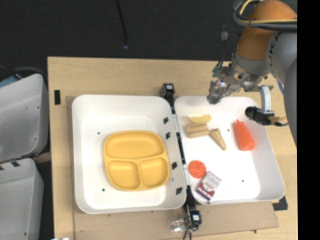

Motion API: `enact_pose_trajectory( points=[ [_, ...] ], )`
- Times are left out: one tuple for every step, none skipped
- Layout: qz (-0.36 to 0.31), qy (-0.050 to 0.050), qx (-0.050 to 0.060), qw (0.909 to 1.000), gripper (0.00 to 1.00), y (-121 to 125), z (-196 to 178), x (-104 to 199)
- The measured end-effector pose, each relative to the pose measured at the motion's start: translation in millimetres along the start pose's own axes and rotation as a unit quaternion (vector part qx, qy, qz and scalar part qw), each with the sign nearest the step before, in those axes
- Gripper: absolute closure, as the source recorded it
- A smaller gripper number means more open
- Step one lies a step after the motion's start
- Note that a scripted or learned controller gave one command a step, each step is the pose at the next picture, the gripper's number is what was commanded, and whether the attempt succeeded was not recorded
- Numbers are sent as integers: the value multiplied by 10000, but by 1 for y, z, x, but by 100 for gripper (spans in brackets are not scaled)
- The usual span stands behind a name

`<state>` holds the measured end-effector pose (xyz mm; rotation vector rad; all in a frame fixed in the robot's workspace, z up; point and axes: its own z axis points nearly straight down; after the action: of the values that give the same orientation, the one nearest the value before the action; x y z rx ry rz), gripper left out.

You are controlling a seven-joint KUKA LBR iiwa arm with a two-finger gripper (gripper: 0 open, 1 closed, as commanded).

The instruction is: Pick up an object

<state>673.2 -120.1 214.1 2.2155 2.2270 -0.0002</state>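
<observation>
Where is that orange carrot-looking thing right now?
The orange carrot lies in the right bin, toward its right side, right of the small cone.

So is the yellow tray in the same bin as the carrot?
No, the yellow tray lies in the left bin, while the carrot lies in the right bin.

No text, brand, number or sign can be read anywhere. The one thing that carries print is the small packet (208,185) — white with red and dark markings — lying in the right bin (260,181) just beside the red disc (197,168), on the side nearer the bin's front edge. Its print is too small and blurred to make out. The small black tags (167,89) clipped along the rim between the two bins show no legible marks either.
</observation>
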Motion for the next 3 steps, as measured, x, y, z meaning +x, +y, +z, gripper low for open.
enact_pose_trajectory(
  points=[
    [1,2,8,10000,100,2,3,48],
    [-6,5,-11,10000,100,8,-9,95],
    [-8,10,-4,10000,100,-2,-21,139]
  ],
)
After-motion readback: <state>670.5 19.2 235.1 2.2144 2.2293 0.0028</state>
